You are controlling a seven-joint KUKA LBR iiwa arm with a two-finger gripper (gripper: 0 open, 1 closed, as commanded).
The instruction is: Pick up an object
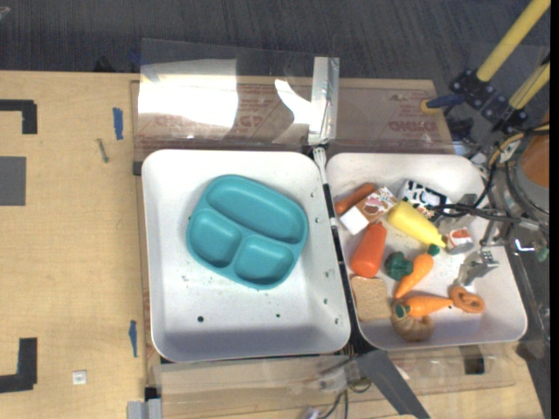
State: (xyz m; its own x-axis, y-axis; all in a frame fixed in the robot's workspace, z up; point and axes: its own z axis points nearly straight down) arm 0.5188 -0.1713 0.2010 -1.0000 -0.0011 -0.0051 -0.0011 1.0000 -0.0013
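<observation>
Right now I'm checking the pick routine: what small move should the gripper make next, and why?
Probably a short descent: the gripper sits low in the right bin, just above the orange carrot, with nothing seen between its fingers.

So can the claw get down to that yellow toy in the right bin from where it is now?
Probably yes. The yellow toy lies on top of the pile in the right bin, uncovered, and the claw sits just beside it, with dark cables crossing close by.
</observation>
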